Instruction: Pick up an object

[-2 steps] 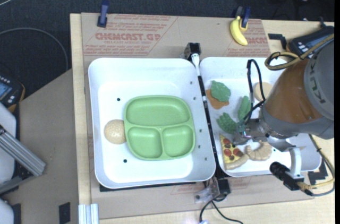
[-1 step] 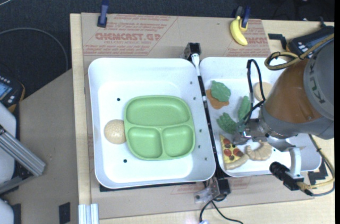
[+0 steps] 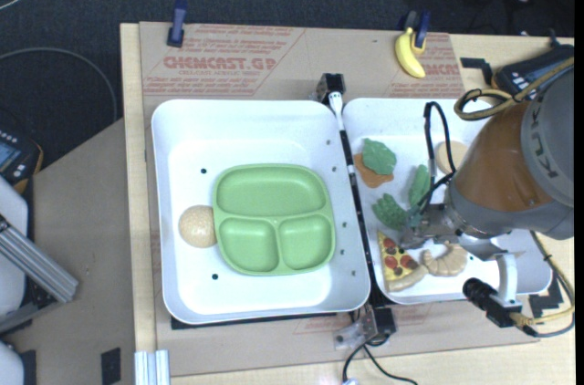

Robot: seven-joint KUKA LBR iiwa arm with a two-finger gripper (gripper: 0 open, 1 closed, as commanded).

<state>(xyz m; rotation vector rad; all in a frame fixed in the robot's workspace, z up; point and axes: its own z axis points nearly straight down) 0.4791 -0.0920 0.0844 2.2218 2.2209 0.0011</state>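
Note:
My gripper [image 3: 416,226] is low in the right bin [image 3: 365,114], over its near part. It sits right beside a green leafy toy [image 3: 391,210] and just above a pizza slice [image 3: 398,265]. A beige pastry piece [image 3: 444,261] lies to the right of the pizza. Farther back are a green broccoli-like piece [image 3: 378,154] on an orange piece [image 3: 371,176] and a green pickle-like piece [image 3: 420,184]. A pale round item [image 3: 443,155] peeks out beside the arm. I see nothing clearly between the gripper's tips.
The left bin [image 3: 173,146] holds a green divided plate [image 3: 272,219] and a beige ball [image 3: 196,226]. A yellow banana [image 3: 410,55] lies on the bench behind the right bin. Black cables [image 3: 438,123] loop along the arm.

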